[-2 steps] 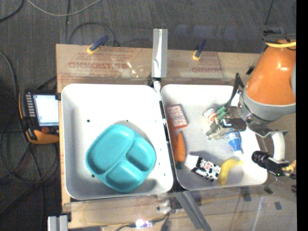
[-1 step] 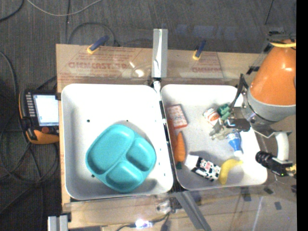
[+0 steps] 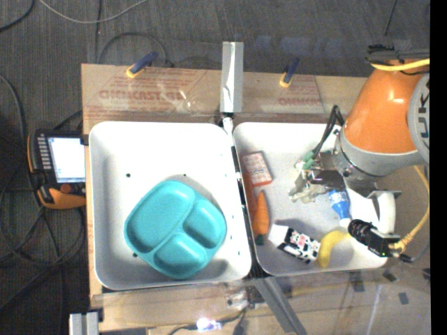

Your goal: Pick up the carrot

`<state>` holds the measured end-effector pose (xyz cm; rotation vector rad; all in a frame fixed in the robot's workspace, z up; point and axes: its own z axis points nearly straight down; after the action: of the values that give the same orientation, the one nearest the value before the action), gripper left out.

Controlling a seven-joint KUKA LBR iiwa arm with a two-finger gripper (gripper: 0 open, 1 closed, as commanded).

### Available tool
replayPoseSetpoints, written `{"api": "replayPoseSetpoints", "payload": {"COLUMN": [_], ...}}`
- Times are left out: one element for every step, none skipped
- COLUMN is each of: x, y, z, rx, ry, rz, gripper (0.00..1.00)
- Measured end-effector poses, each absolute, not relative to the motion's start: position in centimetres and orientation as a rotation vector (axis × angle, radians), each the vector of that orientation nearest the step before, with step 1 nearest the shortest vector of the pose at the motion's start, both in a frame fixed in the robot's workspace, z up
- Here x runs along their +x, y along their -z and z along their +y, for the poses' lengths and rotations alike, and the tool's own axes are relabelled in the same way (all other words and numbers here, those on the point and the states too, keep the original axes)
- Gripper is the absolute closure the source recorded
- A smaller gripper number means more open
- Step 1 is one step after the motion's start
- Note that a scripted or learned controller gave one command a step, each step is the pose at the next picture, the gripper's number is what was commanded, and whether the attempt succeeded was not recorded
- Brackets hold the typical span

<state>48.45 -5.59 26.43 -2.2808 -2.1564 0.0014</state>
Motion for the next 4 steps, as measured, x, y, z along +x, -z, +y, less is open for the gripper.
{"api": "replayPoseSetpoints", "payload": {"x": [48.4, 48.4, 48.4, 48.3], "y": [-26.0, -26.5, -27.2, -26.0], "z": [-6.0, -5.5, -5.4, -9.0], "rx": [-2.568, -2.781, -2.777, -2.843], "ry": [-0.004, -0.005, -0.012, -0.009], "rz": [-1.805, -1.46, -1.463, -1.334], "gripper": [1.0, 1.0, 1.0, 1.0]}}
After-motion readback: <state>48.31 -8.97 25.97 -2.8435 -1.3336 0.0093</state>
